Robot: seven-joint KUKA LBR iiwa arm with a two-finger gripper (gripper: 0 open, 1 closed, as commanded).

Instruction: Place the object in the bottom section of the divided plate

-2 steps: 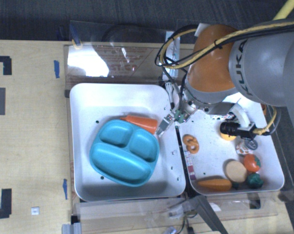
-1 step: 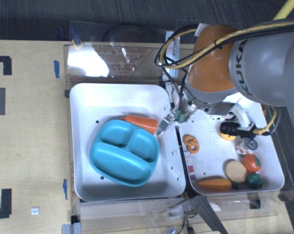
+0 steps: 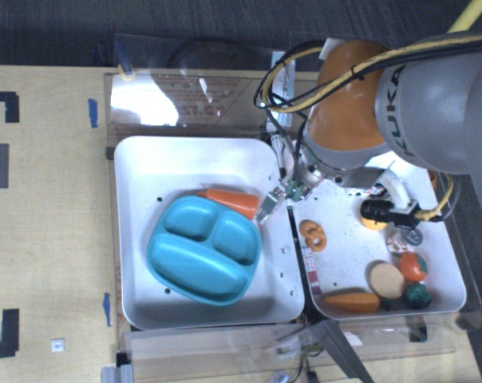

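Bins share the surface: the left bin (image 3: 137, 214) holds a blue divided plate (image 3: 203, 248) with an orange carrot (image 3: 231, 200) against its upper rim, fingers (image 3: 270, 203) gripping the carrot's right end, while the right bin (image 3: 440, 254) holds a pretzel (image 3: 312, 233) and other toy foods.

The letters "KUKA" stand in dark print on the grey arm (image 3: 432, 118) near the orange band.

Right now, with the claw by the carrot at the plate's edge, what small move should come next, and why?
Probably shift the claw toward the plate's large bottom section. The carrot lies at the upper rim of the blue divided plate, beside the claw's tips, well short of that section. Whether it is gripped is unclear.
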